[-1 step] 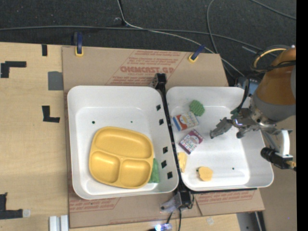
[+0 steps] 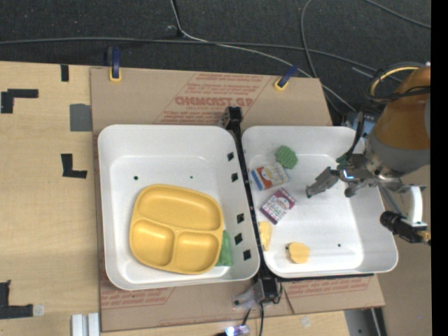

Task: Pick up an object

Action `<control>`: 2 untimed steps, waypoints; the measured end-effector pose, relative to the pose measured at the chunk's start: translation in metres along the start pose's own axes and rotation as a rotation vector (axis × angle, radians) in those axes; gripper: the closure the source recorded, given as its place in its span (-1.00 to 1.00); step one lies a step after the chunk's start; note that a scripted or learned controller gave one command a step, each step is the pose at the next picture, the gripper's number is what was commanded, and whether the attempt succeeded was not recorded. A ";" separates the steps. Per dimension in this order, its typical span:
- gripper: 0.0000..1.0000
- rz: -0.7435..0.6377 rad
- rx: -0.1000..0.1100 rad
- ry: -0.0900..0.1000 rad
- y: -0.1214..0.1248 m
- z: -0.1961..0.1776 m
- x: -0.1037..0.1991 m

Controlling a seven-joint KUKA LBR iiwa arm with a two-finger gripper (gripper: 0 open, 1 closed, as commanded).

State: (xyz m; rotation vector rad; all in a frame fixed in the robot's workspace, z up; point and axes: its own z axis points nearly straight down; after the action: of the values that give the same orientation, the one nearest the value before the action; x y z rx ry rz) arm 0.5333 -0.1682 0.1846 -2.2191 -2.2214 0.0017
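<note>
nearest to you, at the front of the right bin (image 2: pixel 378 261), you see a small yellow round piece (image 2: pixel 299 253) lying on the white floor. just left of it, against the divider between the bins, a yellow strip (image 2: pixel 264 234) leans along the wall. further back in that bin you find a purple and white packet (image 2: pixel 278 205), and just behind it a red, white and blue packet (image 2: pixel 269 177), the two close together. a green knobbly object (image 2: pixel 285 157) sits behind those, near the back wall.

your end effector (image 2: pixel 323 183) hangs over the middle of the right bin, right of the packets and apart from them, pointing left from the grey arm (image 2: pixel 399 138). its dark tips are too blurred to read, so you cannot tell whether it is spread or closed, and you see nothing between them.

over in the left bin (image 2: pixel 112 152) a yellow divided tray (image 2: pixel 175 227) fills the front half, with a green object (image 2: pixel 225 249) tucked against its right edge by the divider. both bins rest on a cardboard sheet (image 2: pixel 210 96) laid on the wooden surface (image 2: pixel 42 187).
</note>
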 end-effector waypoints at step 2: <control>-1.00 0.000 0.001 -0.001 -0.003 0.095 0.002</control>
State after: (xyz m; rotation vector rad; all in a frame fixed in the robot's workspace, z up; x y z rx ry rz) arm 0.5300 -0.1663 0.0895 -2.2187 -2.2216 0.0035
